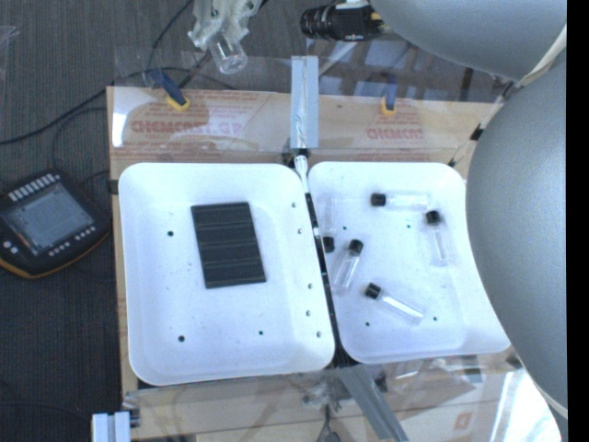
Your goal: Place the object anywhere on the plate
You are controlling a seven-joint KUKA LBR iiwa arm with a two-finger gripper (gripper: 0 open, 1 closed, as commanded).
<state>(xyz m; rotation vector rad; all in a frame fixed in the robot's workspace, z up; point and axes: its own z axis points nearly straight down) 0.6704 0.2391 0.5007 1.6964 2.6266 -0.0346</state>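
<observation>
Grey and rounded, the robot arm (525, 155) bulks large along the right side of the view, closest to the lens, covering the right bin's far edge. Beneath it the desk (230, 122) carries two shallow white bins side by side. In the left bin (147, 274) lies a dark ribbed rectangular plate (227, 244), flat and a little above the bin's middle. The right bin (451, 320) holds several clear vials with black caps: one (398, 199) near the top, one (435, 234) at the right, one (349, 261) near the centre, one (393, 302) lower down, and a black cap (328, 243) by the left wall. All sit well apart from the plate. Whether the end effector is open or closed cannot be told. A handheld control pendant (46, 224) rests left of the desk.
</observation>
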